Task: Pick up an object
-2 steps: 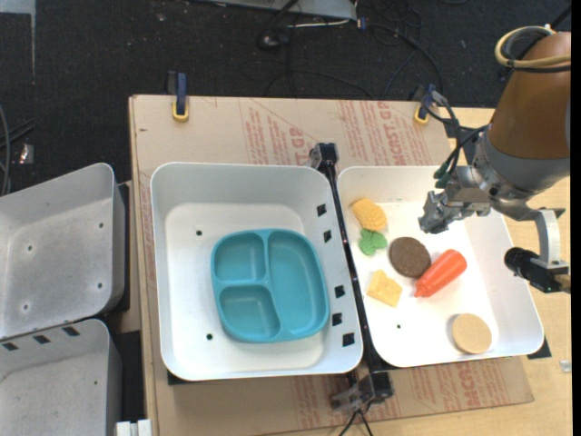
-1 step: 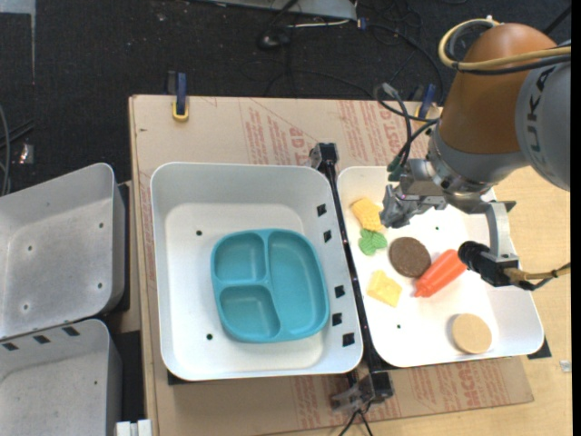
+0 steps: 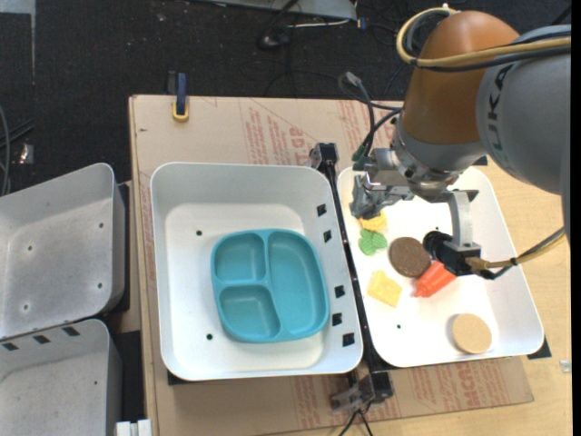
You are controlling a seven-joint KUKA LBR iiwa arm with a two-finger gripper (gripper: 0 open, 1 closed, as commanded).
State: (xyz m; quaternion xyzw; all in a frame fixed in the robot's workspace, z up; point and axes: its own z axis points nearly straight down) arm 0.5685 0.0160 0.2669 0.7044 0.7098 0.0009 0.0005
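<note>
Pick not yet made; nothing seen held.

Gripper (image 3: 370, 200) low over far-left corner of right bin (image 3: 508, 234), close to the divider between bins. Finger state: cannot tell, wrist housing and cables in the way. No item visible between them, so judged as approach or grasp attempt, lift outstanding. Nearest candidates: yellow piece (image 3: 374, 218) touching or directly under the tool, green piece (image 3: 371, 241) just beside it toward the camera. Further toward the camera: brown round item (image 3: 408, 256), orange item (image 3: 434, 280), yellow wedge (image 3: 384, 289), tan disc (image 3: 471, 332), all resting on bin floor. Left bin (image 3: 182, 189) containing teal divided tray (image 3: 269, 285), well apart from tool.
</note>
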